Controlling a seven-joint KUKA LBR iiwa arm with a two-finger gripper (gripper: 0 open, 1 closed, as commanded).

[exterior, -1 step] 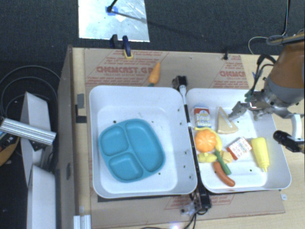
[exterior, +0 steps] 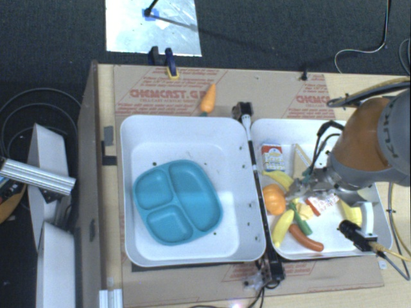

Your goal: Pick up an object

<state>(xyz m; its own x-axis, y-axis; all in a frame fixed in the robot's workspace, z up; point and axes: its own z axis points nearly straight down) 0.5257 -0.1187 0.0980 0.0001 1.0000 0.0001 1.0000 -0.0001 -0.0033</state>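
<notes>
Sitting in the left bin (exterior: 138, 133): a blue divided plate (exterior: 178, 201), lying flat near the middle of the bin floor, three compartments facing up. Lying behind that bin on the cardboard-covered surface (exterior: 270, 85): a small orange carrot-shaped toy (exterior: 207, 99), well apart from everything else.

Crowding the right bin (exterior: 302, 128): a mixed pile of toy food. Standing near the back-left corner, a white carton with a red label (exterior: 272, 156). Lying just in front of it, a yellow banana-shaped piece (exterior: 279, 179), touching an orange round fruit (exterior: 274, 200) below it. Resting further toward the front edge, a yellow corn-like piece (exterior: 282, 227), a small green piece (exterior: 300, 223) beside it, and a red sausage-shaped piece (exterior: 304, 237) at a slant. Lying right of those, a white packet with red print (exterior: 321, 203) and a yellow item (exterior: 351, 212) near the bin's right wall.

Reaching in from the right: the arm, orange band showing above the wrist, with the gripper (exterior: 307, 186) hanging low over the pile. Pointing leftward toward the banana-shaped piece and the orange round fruit, fingers sitting just right of both and just above the green piece. Nothing showing clearly between the fingers. Cannot tell whether spread apart or closed together; metal parts blurring into the clutter below.
</notes>
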